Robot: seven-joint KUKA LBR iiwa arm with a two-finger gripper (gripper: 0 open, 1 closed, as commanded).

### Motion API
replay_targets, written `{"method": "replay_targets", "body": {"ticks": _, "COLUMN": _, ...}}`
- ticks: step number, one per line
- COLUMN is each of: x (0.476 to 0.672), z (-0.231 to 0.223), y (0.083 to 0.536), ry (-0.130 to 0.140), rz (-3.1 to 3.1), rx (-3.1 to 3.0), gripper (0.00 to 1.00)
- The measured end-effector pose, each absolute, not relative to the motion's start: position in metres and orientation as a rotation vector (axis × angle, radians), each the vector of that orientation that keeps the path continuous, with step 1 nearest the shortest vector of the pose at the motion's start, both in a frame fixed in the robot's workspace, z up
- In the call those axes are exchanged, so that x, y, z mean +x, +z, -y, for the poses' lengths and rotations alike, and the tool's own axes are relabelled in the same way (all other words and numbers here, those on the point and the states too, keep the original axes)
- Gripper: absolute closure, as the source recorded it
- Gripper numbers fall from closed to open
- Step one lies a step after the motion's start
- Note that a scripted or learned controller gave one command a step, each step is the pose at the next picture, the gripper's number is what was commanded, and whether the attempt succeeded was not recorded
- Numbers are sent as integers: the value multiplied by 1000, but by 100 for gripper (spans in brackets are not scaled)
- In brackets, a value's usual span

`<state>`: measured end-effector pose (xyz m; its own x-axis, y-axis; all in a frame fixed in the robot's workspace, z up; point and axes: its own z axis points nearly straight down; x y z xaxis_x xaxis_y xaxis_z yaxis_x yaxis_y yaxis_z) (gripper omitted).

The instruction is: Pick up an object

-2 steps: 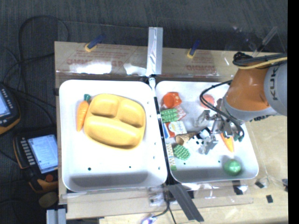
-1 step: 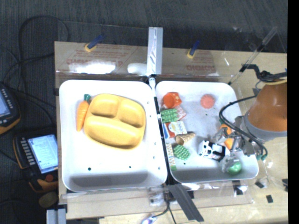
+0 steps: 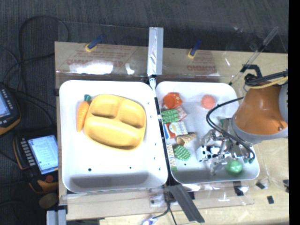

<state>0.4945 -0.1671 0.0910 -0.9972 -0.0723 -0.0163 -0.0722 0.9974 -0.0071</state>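
down low in the right-hand shallow white bin (image 3: 220,86), near its front right corner: the two-finger gripper (image 3: 216,154) under the grey arm with the orange band (image 3: 260,114). hard to read among cables and metalwork, so whether spread or pressed together cannot be told, and nothing visibly pinched.

just beside it, a small green ball (image 3: 233,166), and under the tool a black-and-white patterned toy (image 3: 208,152) (most likely the target, judging by how directly the wrist sits over it).

crowded along the bin's left wall, well clear of the tool: a red tomato-like toy (image 3: 172,99), a green corn-like piece (image 3: 170,114), a red-and-white packet (image 3: 176,128), a tan cone (image 3: 186,138) and a green knobbly piece (image 3: 181,152). alone toward the back, a small pink-orange ball (image 3: 209,101).

over in the left-hand white bin (image 3: 68,139), a yellow compartment tray (image 3: 115,121) with an orange toy carrot (image 3: 82,114) resting against its left edge.
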Motion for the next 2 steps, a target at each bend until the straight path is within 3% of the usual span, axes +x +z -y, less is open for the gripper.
{"method": "replay_targets", "body": {"ticks": 1, "x": 502, "z": 147, "y": 91, "ry": -11, "rz": -3127, "rx": -66, "gripper": 0}}
{"method": "replay_targets", "body": {"ticks": 2, "x": 549, "z": 102, "y": 90, "ry": -9, "rz": -3126, "rx": -69, "gripper": 0}}
